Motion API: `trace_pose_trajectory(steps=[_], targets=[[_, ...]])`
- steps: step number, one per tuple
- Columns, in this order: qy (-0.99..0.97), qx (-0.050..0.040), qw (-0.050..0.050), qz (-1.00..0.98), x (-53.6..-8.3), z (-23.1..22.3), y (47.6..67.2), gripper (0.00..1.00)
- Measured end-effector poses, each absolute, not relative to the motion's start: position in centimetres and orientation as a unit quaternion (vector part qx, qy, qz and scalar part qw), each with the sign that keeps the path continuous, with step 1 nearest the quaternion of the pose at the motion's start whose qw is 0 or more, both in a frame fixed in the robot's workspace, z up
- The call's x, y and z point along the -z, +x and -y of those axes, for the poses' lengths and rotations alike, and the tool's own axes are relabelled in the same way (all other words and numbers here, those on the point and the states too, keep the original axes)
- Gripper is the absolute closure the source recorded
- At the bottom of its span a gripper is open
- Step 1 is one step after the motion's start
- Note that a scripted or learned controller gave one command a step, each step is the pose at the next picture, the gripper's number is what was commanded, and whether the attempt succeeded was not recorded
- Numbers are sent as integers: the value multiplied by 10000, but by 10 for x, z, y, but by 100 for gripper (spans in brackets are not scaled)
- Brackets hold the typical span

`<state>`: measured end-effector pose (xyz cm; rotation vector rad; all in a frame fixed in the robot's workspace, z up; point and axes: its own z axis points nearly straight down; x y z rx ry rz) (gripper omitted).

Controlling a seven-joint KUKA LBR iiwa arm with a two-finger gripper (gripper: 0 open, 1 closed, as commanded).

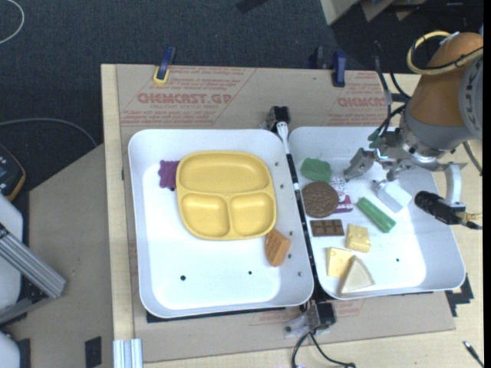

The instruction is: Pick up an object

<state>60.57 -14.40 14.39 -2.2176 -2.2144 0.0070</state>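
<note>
My gripper [370, 175] hangs over the back of the right bin [430, 271], open, with nothing between its fingers. Below and around it lie a green leafy piece [315, 169], a round brown cookie [319, 198], a green stick [376, 214] and a small pale block [391, 198]. Nearer the front are a chocolate bar [327, 227], a yellow cheese cube [357, 238], a yellow wedge [337, 260] and a pale wedge [357, 277]. A pink scrap [342, 202] pokes out beside the cookie.
The left bin [215, 286] holds a yellow divided tray [226, 193], a purple item [167, 173] at the tray's left and a brown bread-like piece [278, 248] near the dividing wall. The bins sit on a cardboard sheet [230, 94].
</note>
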Motion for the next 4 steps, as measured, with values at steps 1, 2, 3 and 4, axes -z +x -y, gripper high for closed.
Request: trace_pose_trajectory(steps=[1, 2, 3, 4], targets=[[-7076, 7, 4, 7066, -94, 143, 607, 0], [-7071, 30, -31, 7071, -108, 143, 609, 100], [-7067, 18, -32, 7075, -159, 137, 603, 100], [-7066, 16, -32, 7076, -204, 138, 609, 100]])
